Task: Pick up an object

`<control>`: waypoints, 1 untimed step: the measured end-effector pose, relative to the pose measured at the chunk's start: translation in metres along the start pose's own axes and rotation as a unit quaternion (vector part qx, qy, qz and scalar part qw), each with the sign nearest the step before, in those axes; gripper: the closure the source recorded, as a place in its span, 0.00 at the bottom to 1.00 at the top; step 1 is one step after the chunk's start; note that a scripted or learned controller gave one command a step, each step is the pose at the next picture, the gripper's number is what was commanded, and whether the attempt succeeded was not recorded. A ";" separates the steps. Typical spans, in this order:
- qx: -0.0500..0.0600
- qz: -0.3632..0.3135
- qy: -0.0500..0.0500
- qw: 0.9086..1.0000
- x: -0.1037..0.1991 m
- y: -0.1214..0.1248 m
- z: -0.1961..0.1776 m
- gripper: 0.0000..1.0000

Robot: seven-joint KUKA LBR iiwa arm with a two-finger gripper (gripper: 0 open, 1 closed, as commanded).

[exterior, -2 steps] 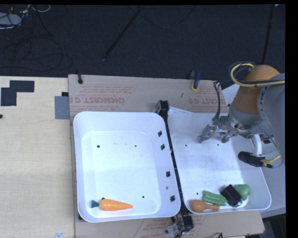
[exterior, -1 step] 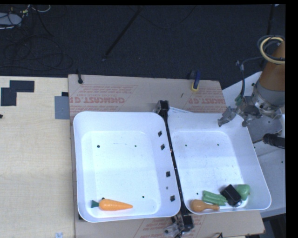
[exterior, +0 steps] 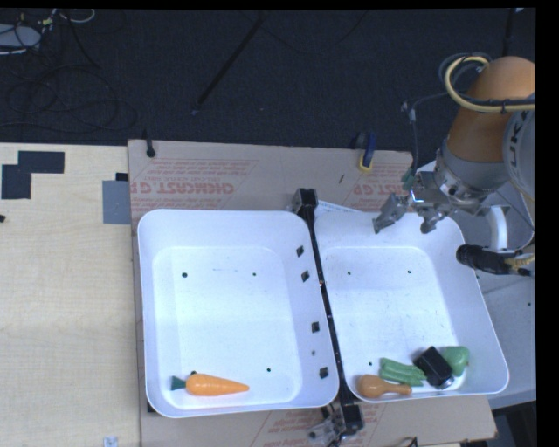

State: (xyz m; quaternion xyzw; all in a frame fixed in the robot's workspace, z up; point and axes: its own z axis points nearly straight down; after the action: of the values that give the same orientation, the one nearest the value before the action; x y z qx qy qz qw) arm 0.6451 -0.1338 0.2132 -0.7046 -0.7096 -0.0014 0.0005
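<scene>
Objects sitting in both bins, none between the fingers. Carrot (exterior: pixel 214 385) is lying in the left bin (exterior: pixel 157 262) down at its 7 o'clock corner, long axis running 9-to-3, green stem end (exterior: pixel 178 382) pointing to 9 o'clock and the orange tip to 3. Small cluster is lying in the right bin (exterior: pixel 476 306) at its 5 o'clock corner: an orange pear-shaped toy (exterior: pixel 382 388) with its neck pointing to 3 o'clock, a green pod-like piece (exterior: pixel 402 372) just above it angling roughly 10-to-4, a black block (exterior: pixel 434 366) tilted on top of the green stuff, and a second green piece (exterior: pixel 456 356) touching the block on its 2 o'clock side. The four are touching or overlapping — tight pile, hard against the bin wall.

Gripper (exterior: pixel 407 216) is hovering over the rim of the right bin at about 12 o'clock, well apart from the pile and far from the carrot. Fingers are standing spread, nothing between them. Orange band (exterior: pixel 500 87) is showing above the wrist at the frame's 2 o'clock.

Bins are sitting side by side on a cardboard sheet (exterior: pixel 218 175) with reversed red print, a black divider strip (exterior: pixel 316 297) running between them. Light wood bench top (exterior: pixel 61 306) is extending to 9 o'clock, with dark grey patches (exterior: pixel 113 201) on it. Dark floor with cables (exterior: pixel 52 26) is filling the 12 o'clock band. Blue-and-yellow clamp (exterior: pixel 367 150) is gripping the cardboard's far edge — just beside the gripper at its 11 o'clock.
</scene>
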 end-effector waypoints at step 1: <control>0.007 0.003 0.000 1.000 -0.002 -0.005 0.125 0.00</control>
State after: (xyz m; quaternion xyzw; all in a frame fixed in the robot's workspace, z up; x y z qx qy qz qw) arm 0.6407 -0.1357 0.0883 -0.7068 -0.7073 0.0037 0.0053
